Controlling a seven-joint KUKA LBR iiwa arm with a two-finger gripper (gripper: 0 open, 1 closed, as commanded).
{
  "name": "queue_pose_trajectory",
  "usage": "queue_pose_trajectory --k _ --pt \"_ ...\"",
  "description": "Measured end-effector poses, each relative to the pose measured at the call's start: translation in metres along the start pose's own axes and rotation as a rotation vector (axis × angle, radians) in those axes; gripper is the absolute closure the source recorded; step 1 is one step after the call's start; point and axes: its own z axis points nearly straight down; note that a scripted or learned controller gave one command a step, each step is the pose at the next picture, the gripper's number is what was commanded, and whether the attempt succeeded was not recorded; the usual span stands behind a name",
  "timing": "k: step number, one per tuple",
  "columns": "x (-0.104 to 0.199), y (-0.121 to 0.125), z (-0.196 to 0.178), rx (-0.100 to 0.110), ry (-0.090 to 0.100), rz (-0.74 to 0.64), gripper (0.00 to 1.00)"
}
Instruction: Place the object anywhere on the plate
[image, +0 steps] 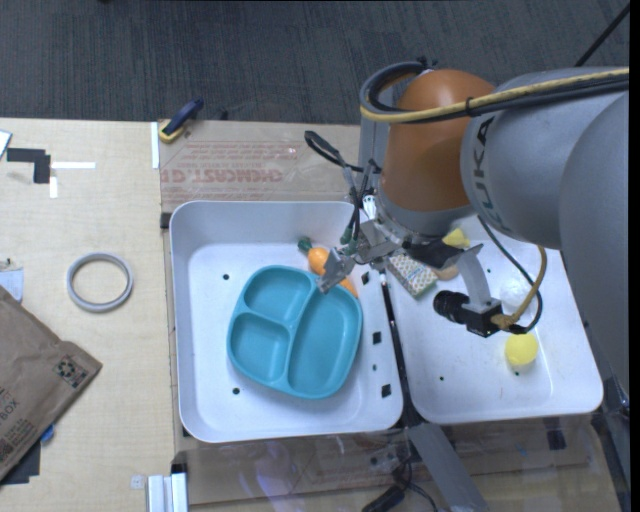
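A light-blue plastic plate (296, 331) with 3 compartments lies tilted in the left white bin (200, 300), near the centre of the frame. At the plate's upper right edge sits a small orange carrot-shaped toy with a green top (318, 258), partly on the bin floor and just touching the plate's rim; a second patch of orange shows just right of the gripper tips, though whether it is part of the same toy is unclear.

The grey arm (560, 130) with its orange band (435, 130) fills the upper right of the frame and reaches down toward the middle. Its 2-finger gripper (333, 275) hangs low over the plate's upper right corner, right beside the orange toy. The metal fingers appear close together, but whether they clasp the toy cannot be told from this slant.

In the right white bin (500, 395) lie a yellow lemon-shaped toy (521, 350), a patterned rectangular block (412, 272) and a smaller yellow piece (456, 238) under the arm.

On the bench at the left of the frame rest a grey tape ring (100, 281) and a brown paper package (35, 375). A flat cardboard sheet (250, 165) lies above the left bin.
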Motion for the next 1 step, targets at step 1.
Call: queue_pose_trajectory --k 1 --pt "-0.0024 -0.0752 -0.0166 -0.001 0.001 -0.142 0.00"
